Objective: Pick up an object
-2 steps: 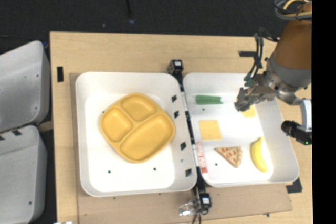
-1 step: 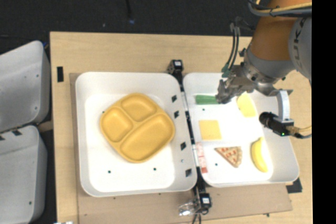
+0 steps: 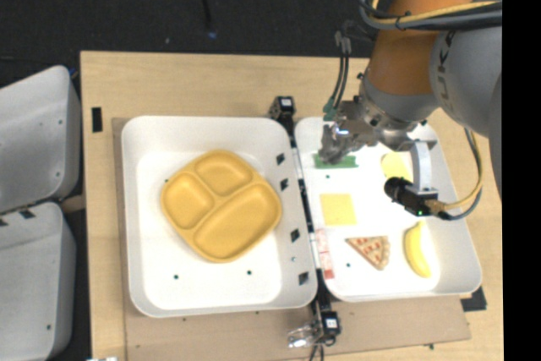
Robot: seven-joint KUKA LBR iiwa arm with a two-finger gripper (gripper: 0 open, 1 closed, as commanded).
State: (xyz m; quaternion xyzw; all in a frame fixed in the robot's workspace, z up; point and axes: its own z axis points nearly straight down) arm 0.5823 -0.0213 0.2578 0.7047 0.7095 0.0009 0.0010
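Observation:
My gripper hangs low over the far left corner of the right bin. Right under its tip lies a flat green piece, partly covered by it; I cannot tell whether they touch. In front of that lie a yellow square slice, a pizza slice and a banana. A pale yellow rounded piece sits to the right of the gripper, partly behind the arm's white bracket.
The left bin holds a yellow divided plate. A black and white ridge runs between the two bins. The grey arm with its orange band covers the right bin's far right part.

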